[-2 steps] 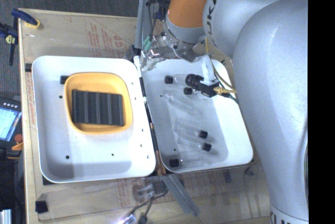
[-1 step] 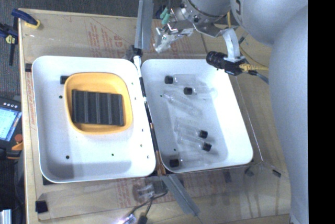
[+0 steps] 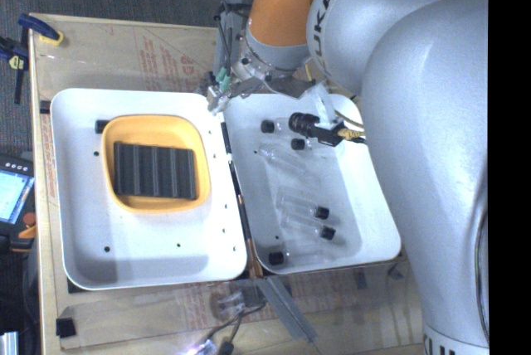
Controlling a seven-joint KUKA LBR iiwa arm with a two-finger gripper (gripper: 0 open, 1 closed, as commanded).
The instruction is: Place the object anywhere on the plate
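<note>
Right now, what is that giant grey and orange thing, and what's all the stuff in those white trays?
That big thing is a robot arm, grey with an orange band near its wrist. It reaches in from the right side of the picture. The picture comes from one camera fixed above the bench, looking down at a slant.

At the arm's tip is its gripper, a hand with two fingers, sitting near the far edge where the two trays meet. I can't tell if it holds anything.

The left white bin holds a yellow plate with a dark ridged middle. The right white bin holds several small see-through tubes with black caps. The robot's job is to put an object on the plate. Nothing loose lies on the plate yet.
</note>
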